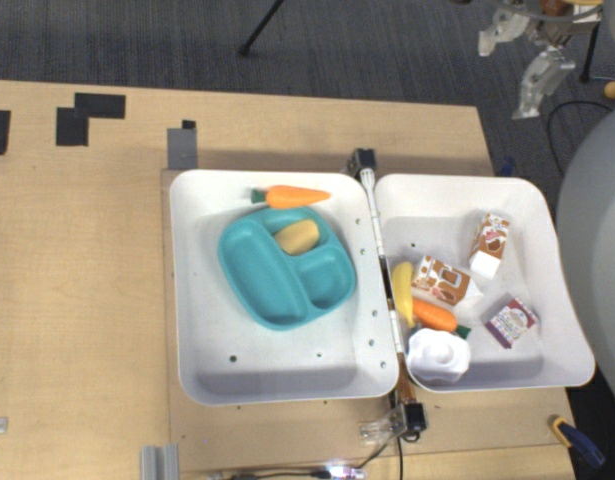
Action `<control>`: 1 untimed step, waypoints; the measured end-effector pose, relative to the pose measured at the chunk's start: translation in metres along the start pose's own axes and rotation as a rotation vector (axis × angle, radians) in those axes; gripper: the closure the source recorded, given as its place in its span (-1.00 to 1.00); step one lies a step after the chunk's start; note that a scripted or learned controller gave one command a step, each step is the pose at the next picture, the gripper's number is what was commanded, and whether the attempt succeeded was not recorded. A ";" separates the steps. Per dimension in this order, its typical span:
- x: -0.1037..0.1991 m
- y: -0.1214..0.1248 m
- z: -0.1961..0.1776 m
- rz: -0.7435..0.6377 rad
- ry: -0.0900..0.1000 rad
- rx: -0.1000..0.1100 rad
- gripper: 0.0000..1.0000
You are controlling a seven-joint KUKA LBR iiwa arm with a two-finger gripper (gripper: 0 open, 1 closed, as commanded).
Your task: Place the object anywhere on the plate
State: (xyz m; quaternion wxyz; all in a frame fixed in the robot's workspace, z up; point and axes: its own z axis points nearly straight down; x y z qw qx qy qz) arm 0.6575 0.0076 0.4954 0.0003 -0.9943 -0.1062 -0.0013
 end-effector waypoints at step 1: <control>-0.011 0.064 -0.042 0.001 0.002 -0.002 -1.00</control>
